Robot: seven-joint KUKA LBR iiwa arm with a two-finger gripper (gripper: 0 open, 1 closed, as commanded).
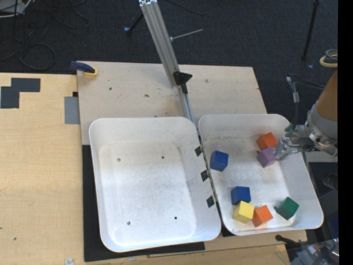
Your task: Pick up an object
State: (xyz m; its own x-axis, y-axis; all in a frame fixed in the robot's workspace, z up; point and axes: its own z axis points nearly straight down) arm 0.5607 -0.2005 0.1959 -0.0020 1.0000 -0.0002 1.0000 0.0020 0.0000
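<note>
**Seven blocks lying in the right bin, pincer hanging at its right rim**

Sitting side by side on the pale wooden counter (44,164): two shallow white plastic bins. Showing only dark specks on its floor: the left white bin (105,148). Holding seven small blocks: the right white bin (231,127). Lying near its left wall: a blue cube (219,160). Resting toward the upper right: an orange cube (266,141), with a purple cube (266,157) just below it, nearly touching. Clustering along the front edge: a darker blue cube (240,194), a yellow cube (244,211) just beneath it, a second orange cube (262,215) touching the yellow one, and a green cube (287,208) set off to the right.

Being cut off at the right side: most of the grey arm with its orange band (330,106). Rising at a slant from behind the bins: a grey metal rail (162,40).

Hovering over the right rim, just beside the purple cube: the metal pincer (287,145). Looking too small and blurred to judge; cannot tell how far apart the tips are, nor whether anything is touching them.
</note>
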